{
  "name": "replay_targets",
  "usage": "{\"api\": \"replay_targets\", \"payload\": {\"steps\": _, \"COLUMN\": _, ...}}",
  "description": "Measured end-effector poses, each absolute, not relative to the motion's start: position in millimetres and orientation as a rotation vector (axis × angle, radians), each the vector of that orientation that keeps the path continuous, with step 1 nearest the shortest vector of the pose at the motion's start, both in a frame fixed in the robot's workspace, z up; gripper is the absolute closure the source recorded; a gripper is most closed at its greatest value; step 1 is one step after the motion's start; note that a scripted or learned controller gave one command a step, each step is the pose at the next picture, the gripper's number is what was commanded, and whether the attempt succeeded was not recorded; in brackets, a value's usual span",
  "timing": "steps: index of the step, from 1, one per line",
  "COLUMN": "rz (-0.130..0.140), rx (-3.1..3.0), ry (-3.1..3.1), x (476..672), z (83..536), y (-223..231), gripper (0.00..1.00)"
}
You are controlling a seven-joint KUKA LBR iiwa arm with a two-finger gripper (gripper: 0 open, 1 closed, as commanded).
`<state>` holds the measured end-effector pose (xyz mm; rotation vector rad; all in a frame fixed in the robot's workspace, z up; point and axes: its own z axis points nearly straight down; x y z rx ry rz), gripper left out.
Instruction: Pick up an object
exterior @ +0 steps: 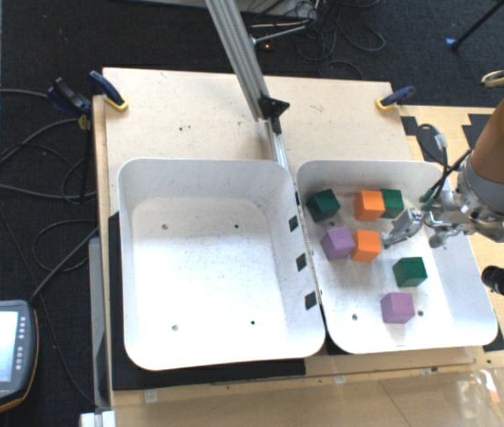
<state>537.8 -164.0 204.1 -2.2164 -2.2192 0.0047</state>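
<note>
The right bin [465, 323] holds several small blocks. A green block [324, 205], an orange block [370, 205] and another green block [393, 201] lie along its far side. A purple block [338, 242] and a second orange block [366, 245] sit side by side in the middle. Nearer the front lie a third green block [409, 271] and a second purple block [397, 307]. My gripper [402, 229] reaches in from the right, just right of the middle orange block and below the far green one. I see no block in it.
The left bin [136, 238] stands beside the right one, their walls meeting at the centre. A slanted metal pole [238, 47] runs from the top down to the bins' far junction. Clamps [109, 92] mark the board's far corners.
</note>
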Motion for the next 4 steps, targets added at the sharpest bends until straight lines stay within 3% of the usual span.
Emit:
{"api": "replay_targets", "payload": {"steps": 1, "rz": 0.0, "rx": -2.221, "ry": -2.221, "x": 538.9, "z": 206.8, "y": -164.2, "gripper": 0.0}}
{"api": "replay_targets", "payload": {"steps": 2, "rz": 0.005, "rx": -2.218, "ry": -2.218, "x": 537.4, "z": 147.9, "y": -154.4, "gripper": 0.0}}
{"api": "replay_targets", "payload": {"steps": 3, "rz": -0.003, "rx": -2.223, "ry": -2.227, "x": 538.9, "z": 118.2, "y": -154.9, "gripper": 0.0}}
{"api": "replay_targets", "payload": {"steps": 4, "rz": -0.003, "rx": -2.225, "ry": -2.223, "x": 538.8, "z": 125.7, "y": -154.8, "gripper": 1.0}}
